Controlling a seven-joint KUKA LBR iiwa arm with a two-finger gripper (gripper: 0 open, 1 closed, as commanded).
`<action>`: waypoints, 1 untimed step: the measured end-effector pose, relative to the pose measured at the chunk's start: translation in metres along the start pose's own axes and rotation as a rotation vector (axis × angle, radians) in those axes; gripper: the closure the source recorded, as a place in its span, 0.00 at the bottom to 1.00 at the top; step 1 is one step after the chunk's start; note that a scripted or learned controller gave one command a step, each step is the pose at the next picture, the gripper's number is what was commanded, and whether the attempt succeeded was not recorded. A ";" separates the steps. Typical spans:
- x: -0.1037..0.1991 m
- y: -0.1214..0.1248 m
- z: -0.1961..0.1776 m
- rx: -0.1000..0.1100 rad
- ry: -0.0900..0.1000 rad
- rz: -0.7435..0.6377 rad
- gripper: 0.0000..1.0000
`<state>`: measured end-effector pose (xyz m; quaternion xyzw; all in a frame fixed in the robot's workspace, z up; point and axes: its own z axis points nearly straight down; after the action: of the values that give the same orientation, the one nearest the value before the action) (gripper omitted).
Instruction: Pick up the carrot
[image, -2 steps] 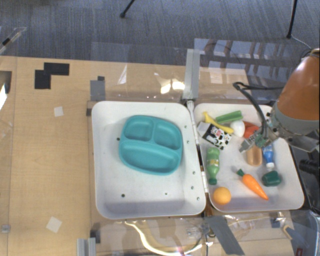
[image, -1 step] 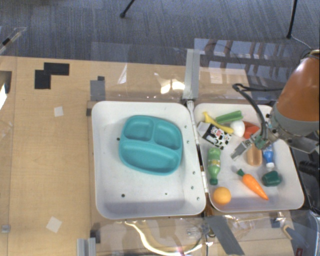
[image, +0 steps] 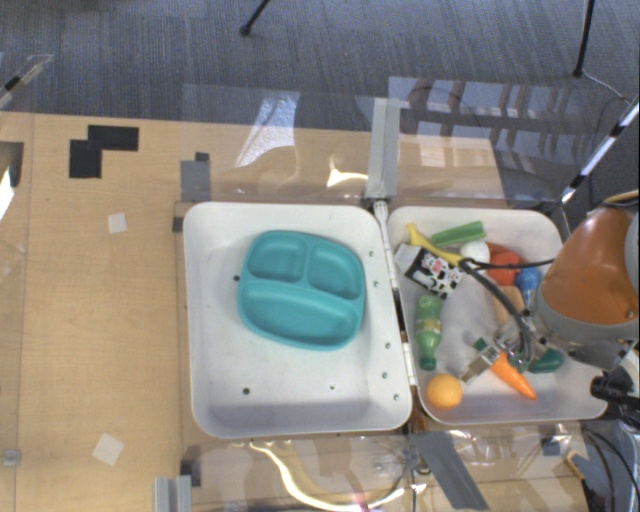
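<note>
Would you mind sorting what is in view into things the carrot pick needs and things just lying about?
Needed:
- carrot, right bin
- gripper, just above the carrot

Lying about:
- teal divided plate, left bin
- orange ball
- green bottle
- green cucumber
- black-and-white carton

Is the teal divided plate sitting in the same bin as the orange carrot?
No, the teal divided plate lies in the left white bin, while the orange carrot lies in the right white bin.

No text, label or number is legible on any item.
</note>
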<state>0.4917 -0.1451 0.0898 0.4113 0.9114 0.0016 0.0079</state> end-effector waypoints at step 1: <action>-0.002 0.004 -0.012 -0.007 -0.008 -0.006 1.00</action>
<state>0.4957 -0.1439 0.1023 0.4087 0.9126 0.0033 0.0128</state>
